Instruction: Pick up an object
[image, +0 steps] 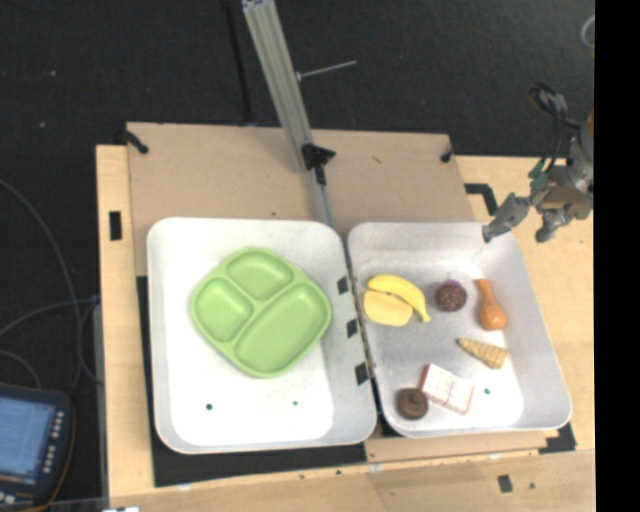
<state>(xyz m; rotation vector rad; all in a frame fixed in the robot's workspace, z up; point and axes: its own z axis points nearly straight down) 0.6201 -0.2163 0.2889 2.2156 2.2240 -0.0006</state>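
Observation:
The right bin (520, 270) holds a yellow banana (405, 293) beside a yellow lemon-like piece (386, 309), a dark purple ball (451, 296), an orange carrot (489, 306), a tan cone (483, 351), a pink-and-white box (446, 388) and a brown doughnut (411, 403). My gripper (523, 222) hangs at the far right, above the right bin's back right corner, with its two fingers spread apart and nothing between them. It is well away from all the objects.
The left bin (170, 300) carries a green divided plate (262, 311). A slanted metal pole (288, 95) runs down to a clamp at the back between the bins. A screen device (30, 440) lies at the lower left, off the bench.

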